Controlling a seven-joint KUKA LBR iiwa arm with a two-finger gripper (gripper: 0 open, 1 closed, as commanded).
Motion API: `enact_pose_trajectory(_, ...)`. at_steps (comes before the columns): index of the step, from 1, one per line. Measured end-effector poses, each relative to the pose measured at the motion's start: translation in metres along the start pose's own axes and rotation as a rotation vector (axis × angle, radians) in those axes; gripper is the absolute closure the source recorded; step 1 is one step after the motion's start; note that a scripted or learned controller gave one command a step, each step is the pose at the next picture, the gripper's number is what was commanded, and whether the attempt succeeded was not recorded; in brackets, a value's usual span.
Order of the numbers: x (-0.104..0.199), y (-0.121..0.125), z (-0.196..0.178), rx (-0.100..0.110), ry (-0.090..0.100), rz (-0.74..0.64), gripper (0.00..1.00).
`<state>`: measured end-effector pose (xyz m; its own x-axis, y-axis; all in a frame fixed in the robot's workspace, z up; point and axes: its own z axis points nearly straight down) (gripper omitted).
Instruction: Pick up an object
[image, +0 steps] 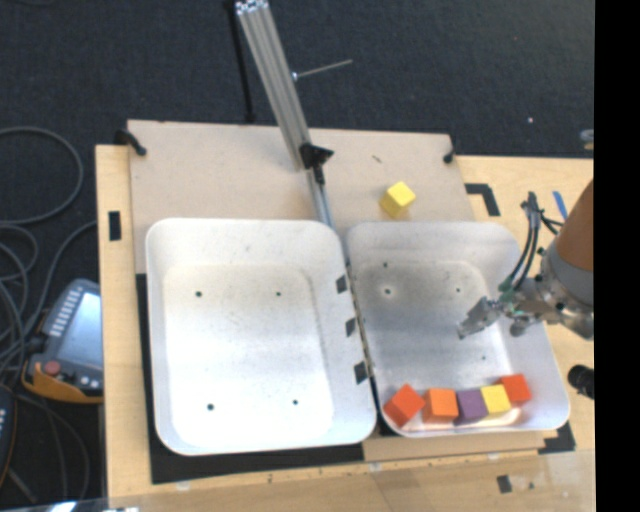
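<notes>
Fingers (478, 320) over right bin (420, 250), state unclear, blocks (460, 403) well below, untouched.

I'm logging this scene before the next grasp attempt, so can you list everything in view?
white bins: two, side by side on the bench
blocks in the right bin, along its near edge: five; orange block, second orange block, purple block, yellow block, red-orange block
loose yellow block: one, on the board behind the right bin
metal pole: one, grey, slanting up behind the bins
handheld pendant: one, grey and orange, left of the bench
gripper: one, grey, over the right bin
</notes>
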<state>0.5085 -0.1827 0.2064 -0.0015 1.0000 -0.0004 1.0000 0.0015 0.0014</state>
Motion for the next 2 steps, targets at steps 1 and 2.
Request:
enact_pose_trajectory(1,0.042,0.058,0.094,0.005,0.002,-0.005,0.0)
enact_pose_trajectory(2,0.084,0.084,0.052,-0.005,0.0,-0.006,0.0)
